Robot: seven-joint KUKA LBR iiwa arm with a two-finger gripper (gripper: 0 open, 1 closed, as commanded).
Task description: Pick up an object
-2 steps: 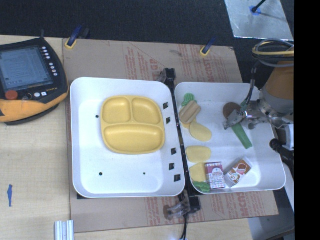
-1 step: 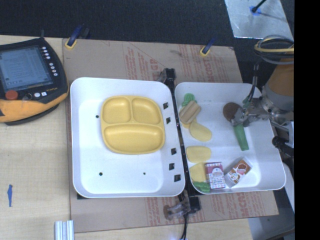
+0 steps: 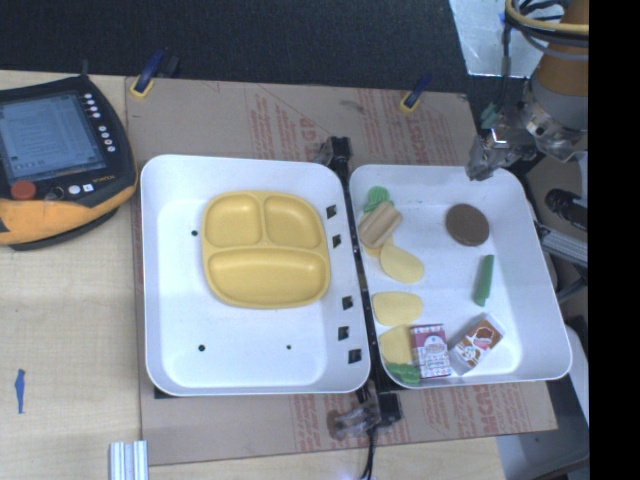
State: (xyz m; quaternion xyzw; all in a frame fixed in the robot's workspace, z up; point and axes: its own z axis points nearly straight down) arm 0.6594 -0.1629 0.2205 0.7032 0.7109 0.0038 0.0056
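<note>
The camera view shows the task not yet begun: the gripper [image 3: 483, 160] hovers at the right white plastic bin [image 3: 535, 268]'s upper rim, grip state unclear, and the round brown disc [image 3: 466, 224] lies untouched near it.

Bright, even overhead light washes the two white bins [image 3: 170, 268] almost featureless, with mild glare along the right bin's far edge; shadows stay faint and short, the dark mat [image 3: 250, 13] behind swallows detail, and focus is slightly soft throughout
</note>
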